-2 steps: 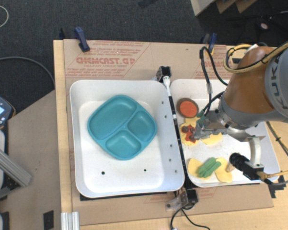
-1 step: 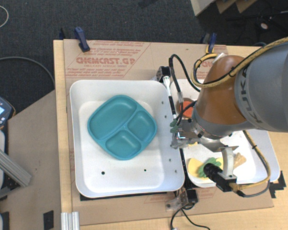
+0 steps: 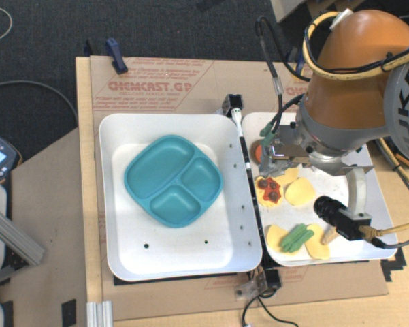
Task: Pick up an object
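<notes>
Nearest the lens loomed the arm [image 3: 354, 80], its orange band and grey wrist spread over the far part of the right bin [image 3: 380, 191], with the gripper [image 3: 273, 154] low at that bin's inner edge. Whether it was released or clenched could not be told, since the wrist covered it from above, and nothing could be seen grasped in it. Just beside the gripper, on its side away from the arm, sat a small orange-red piece [image 3: 257, 152], partly hidden. Just below the gripper in the view lay a red and dark piece [image 3: 270, 190], and next to that a round yellow slice [image 3: 300, 193]. Further from the gripper, toward the near rim, lay a green pod [image 3: 297, 238] between two yellow bits [image 3: 319, 248]. Well apart from the gripper, across the divide, a teal divided plate [image 3: 173, 180] rested in the left bin [image 3: 116, 210]. The step looked like the descent onto a target, with no pick yet made; the orange-red piece seemed the likeliest candidate, though that was a guess. The next move would call for closing squarely on one small piece and lifting straight up without dragging its neighbours. Whether the right bin's far half held more things was hidden under the wrist
</notes>
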You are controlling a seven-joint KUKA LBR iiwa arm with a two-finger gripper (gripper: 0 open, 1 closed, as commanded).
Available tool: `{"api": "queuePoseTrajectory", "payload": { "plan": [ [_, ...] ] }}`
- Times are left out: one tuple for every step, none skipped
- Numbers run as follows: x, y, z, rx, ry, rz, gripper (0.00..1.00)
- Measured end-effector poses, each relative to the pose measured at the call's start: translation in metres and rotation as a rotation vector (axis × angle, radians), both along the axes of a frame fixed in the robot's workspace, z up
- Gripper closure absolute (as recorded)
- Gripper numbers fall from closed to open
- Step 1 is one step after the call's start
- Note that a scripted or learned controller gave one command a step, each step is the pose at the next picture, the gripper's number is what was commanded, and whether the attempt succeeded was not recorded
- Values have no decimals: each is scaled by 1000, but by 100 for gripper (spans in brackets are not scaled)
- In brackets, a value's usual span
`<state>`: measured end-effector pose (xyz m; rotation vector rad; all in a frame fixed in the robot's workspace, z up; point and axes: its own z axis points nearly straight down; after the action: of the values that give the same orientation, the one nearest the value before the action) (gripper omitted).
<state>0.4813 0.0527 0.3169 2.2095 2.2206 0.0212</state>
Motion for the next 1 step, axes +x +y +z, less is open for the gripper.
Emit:
{"api": "queuePoseTrajectory", "payload": {
  "plan": [
    [-1, 28, 143, 2, -3, 0, 100]
  ]
}}
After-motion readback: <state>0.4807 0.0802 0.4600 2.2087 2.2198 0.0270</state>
